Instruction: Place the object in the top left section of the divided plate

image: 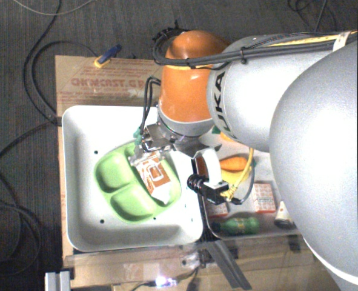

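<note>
A green divided plate (121,177) lies in the left white bin (82,162). A white and orange packet (156,179) sits over the plate's right side, reaching past its right rim. My gripper (147,145) is directly above the packet's upper end, under the orange band of the wrist. The wrist hides where the gripper meets the packet, so a hold on it is not visible. The plate's left sections show bare green.
The right bin (251,235) holds an orange item (233,162), a green item (239,225) and a red and white box (263,197). The arm's large grey body covers most of it. A blue and yellow tool (108,54) lies on the cardboard behind the bins.
</note>
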Tool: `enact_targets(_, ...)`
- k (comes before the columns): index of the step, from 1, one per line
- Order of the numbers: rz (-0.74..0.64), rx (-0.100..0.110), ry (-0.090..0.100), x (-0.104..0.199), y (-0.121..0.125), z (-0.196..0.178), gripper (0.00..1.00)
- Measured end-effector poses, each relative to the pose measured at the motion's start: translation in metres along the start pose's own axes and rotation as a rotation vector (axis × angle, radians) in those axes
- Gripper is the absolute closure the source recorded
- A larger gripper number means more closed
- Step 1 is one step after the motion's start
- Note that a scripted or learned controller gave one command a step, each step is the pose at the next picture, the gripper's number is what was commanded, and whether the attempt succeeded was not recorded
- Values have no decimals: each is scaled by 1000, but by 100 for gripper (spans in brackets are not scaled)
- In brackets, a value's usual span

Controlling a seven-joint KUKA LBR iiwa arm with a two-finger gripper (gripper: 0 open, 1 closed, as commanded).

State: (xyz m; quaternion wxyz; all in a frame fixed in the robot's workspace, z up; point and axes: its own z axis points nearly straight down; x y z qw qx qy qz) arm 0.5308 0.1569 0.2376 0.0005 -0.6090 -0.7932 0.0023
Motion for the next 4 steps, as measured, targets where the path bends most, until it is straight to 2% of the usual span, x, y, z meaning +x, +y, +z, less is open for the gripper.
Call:
enact_targets(1, 1, 0, 0, 0, 0, 0, 0)
enact_targets(2, 3, -23, 3, -13, -42, 103, 0)
enact_targets(3, 14, -1, -2, -77, 21, -34, 0)
enact_targets(4, 99, 3, 1, -115, -51, 57, 0)
